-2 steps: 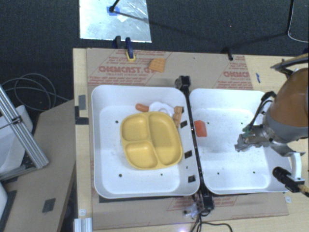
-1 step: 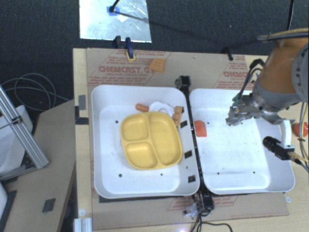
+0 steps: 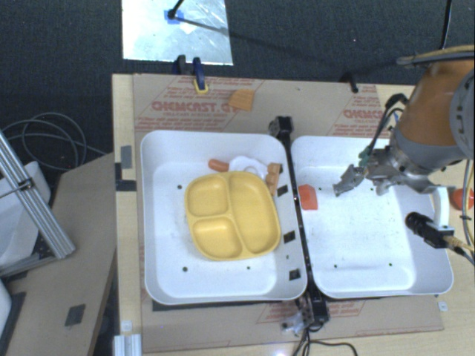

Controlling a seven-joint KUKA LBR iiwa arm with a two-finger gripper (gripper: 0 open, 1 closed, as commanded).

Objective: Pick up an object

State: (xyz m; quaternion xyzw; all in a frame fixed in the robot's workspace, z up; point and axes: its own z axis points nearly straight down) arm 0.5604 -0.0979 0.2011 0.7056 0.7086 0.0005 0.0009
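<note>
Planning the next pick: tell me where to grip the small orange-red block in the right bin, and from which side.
Grip the orange-red block across its short width, coming straight down. It lies flat against the right bin's left wall, so a sideways approach looks blocked; the gripper hangs just to its right.

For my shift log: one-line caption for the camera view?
Gripper hovers over the right bin near an orange block; yellow divided tray fills the left bin.
</note>
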